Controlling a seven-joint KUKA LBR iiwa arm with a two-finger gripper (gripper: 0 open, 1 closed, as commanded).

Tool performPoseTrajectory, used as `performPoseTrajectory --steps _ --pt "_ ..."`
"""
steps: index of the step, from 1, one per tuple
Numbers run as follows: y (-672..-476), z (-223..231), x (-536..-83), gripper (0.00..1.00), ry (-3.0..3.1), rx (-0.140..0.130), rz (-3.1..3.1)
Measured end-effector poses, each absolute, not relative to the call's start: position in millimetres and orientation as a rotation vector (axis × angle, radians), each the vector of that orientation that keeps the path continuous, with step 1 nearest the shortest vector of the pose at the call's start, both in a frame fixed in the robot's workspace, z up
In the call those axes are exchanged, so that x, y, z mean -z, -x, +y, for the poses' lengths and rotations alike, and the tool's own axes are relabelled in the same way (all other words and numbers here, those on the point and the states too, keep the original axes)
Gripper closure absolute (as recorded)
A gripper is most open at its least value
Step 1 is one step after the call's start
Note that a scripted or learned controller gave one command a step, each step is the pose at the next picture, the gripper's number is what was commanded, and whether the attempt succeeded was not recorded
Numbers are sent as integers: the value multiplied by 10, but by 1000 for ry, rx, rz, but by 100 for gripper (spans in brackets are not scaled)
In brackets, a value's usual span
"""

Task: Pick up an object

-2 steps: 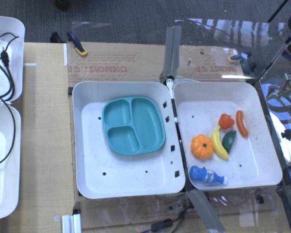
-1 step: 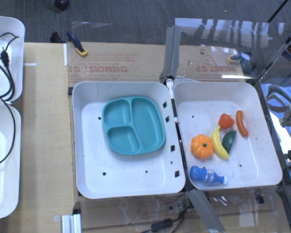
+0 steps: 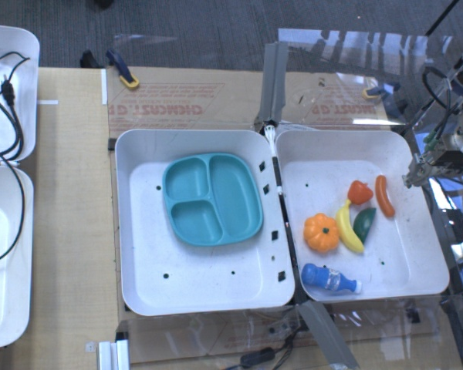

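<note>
The right bin (image 3: 324, 156) holds several toy items grouped toward its right half. An orange pumpkin (image 3: 322, 232) lies beside a yellow banana (image 3: 349, 227), with a dark green piece (image 3: 363, 223) touching the banana's right side. Above them sit a small red-orange pepper (image 3: 359, 192) and an orange-red sausage (image 3: 384, 196). A blue bottle (image 3: 329, 279) lies on its side near the front rim. My gripper (image 3: 417, 173) hangs over the bin's right rim, a little right of the sausage and apart from it.
The left bin (image 3: 139, 230) holds a teal divided plate (image 3: 213, 199). A grey divider (image 3: 273, 83) rises behind the seam between the bins. Cables and arm hardware (image 3: 447, 114) crowd the right edge. A white sink-like tray (image 3: 4, 206) stands far left.
</note>
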State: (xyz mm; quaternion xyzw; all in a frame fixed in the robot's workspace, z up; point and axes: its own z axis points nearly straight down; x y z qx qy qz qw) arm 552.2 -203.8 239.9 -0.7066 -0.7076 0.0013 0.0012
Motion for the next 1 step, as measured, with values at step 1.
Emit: performPoseTrajectory --steps 1 --pt "-5413 -2224 -3450 100 2222 -3 -2221"
